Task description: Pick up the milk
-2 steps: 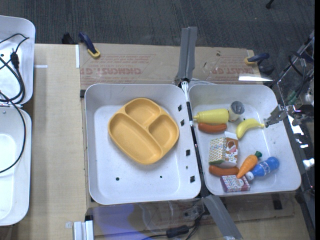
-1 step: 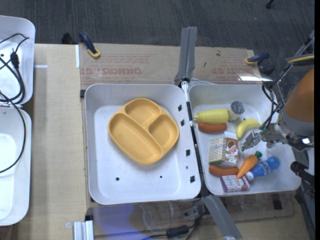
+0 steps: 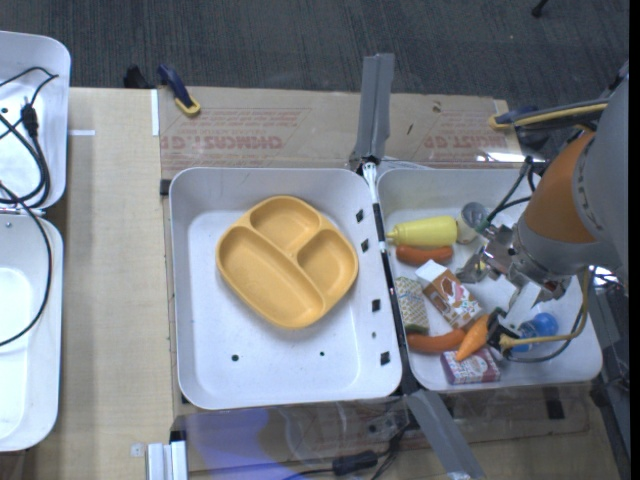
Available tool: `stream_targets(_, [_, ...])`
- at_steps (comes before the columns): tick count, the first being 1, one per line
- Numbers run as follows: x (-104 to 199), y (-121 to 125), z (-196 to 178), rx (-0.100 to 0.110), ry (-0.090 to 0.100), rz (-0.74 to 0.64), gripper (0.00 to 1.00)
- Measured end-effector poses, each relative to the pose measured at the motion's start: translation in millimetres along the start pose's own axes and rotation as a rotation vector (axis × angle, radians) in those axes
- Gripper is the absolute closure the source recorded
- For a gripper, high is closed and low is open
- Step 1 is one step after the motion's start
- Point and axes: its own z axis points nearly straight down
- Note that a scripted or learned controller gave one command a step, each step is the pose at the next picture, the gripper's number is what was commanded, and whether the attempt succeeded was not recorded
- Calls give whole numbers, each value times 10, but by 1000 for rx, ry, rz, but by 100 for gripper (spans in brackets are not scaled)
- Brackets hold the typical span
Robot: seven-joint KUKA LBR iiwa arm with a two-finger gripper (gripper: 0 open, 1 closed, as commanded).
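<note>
The milk (image 3: 449, 296) is a small carton with a white top and red-brown printed sides. It lies tilted in the middle of the right bin (image 3: 575, 368). My gripper (image 3: 481, 264) hangs over that bin just right of and above the carton's upper corner, close to it. The grey arm and its orange band (image 3: 556, 211) reach in from the right. Nothing shows clearly held in the gripper.
Around the carton lie a yellow bottle (image 3: 424, 231), an orange sausage (image 3: 424, 255), a patterned packet (image 3: 410, 304), a hot dog (image 3: 434, 344), a carrot (image 3: 474, 336), a pink box (image 3: 470, 368) and a blue ball (image 3: 544, 324). The left bin (image 3: 200, 368) holds a yellow divided plate (image 3: 287, 260).
</note>
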Motion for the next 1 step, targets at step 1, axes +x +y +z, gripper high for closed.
stream_targets(1, [220, -366, -2, 0, -1, 109, 0])
